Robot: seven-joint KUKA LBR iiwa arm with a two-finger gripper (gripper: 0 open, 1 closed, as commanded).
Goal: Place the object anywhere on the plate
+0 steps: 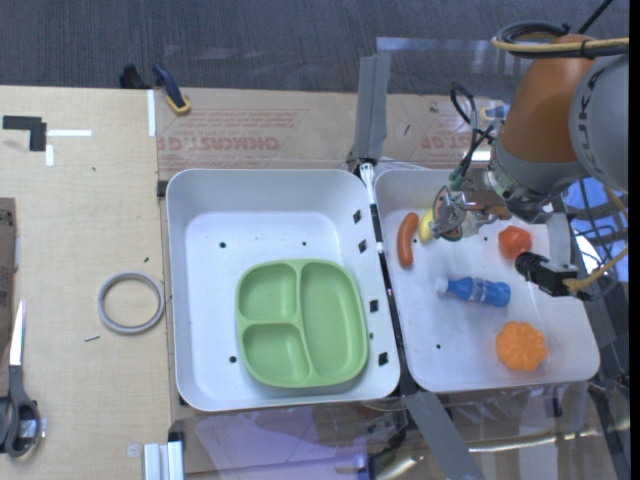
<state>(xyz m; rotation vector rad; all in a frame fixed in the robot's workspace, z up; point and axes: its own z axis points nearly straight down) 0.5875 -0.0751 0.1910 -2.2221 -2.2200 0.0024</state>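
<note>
A green three-compartment plate [300,322] lies in the left white bin [200,268] with nothing on it. My gripper [447,220] hangs low over the back left of the right bin [440,353], beside a small yellow object [427,228] that is partly hidden by it. I cannot tell whether they touch. Just left of that lies an orange-red sausage [405,240]. A red tomato-like piece [514,240] sits to the gripper's right. A blue bottle [478,290] lies in the bin's middle, and an orange fruit [521,347] sits at its front right.
The divider between the bins [378,268] runs just left of the sausage. On the bench to the left lie a grey tape ring [131,301] and scissors [18,408]. A blue-and-yellow clamp [172,93] lies at the cardboard's back edge.
</note>
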